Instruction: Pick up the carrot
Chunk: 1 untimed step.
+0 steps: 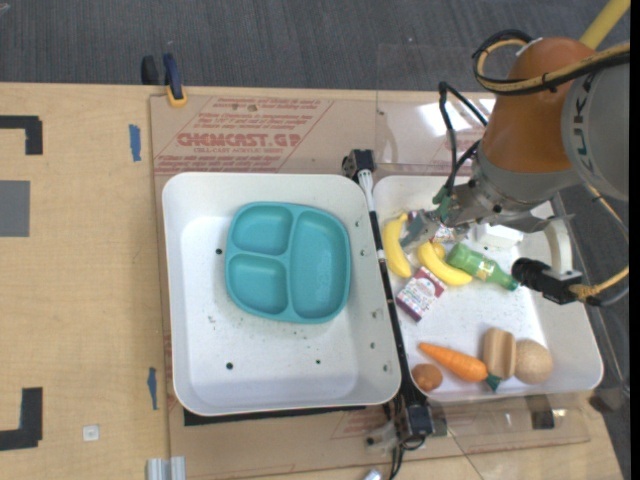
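An orange carrot (455,361) lies near the front edge of the right bin (570,313), its tip pointing left and its green stub to the right. My gripper (428,224) hangs over the back left of that bin, above two bananas (420,252), well behind the carrot. Nothing shows between its fingers.
In the right bin lie a green bottle (478,265), a pink-and-white carton (420,295), a small brown egg-like ball (428,376) and bread rolls (515,356) beside the carrot. The left bin (200,368) holds a teal divided plate (289,261).
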### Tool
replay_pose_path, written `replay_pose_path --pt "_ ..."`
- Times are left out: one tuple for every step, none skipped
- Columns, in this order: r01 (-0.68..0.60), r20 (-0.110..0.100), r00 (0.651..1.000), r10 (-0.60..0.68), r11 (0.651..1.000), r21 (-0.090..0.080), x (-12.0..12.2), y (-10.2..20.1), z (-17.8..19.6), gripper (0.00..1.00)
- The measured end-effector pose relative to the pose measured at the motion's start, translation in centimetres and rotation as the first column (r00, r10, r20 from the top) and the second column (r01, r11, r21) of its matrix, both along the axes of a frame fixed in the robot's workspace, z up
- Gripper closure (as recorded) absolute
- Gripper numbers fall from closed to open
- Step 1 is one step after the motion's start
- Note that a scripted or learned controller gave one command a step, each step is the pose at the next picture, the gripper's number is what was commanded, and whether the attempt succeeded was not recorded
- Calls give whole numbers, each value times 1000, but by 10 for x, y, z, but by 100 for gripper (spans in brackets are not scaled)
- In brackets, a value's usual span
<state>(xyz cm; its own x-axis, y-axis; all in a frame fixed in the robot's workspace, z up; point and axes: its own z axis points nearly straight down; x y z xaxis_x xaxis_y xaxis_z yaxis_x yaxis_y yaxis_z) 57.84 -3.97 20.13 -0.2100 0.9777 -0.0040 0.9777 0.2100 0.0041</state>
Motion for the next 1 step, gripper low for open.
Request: replay_pose_path --pt "88 -14 996 -88 996 5 -23 28 -18 0"
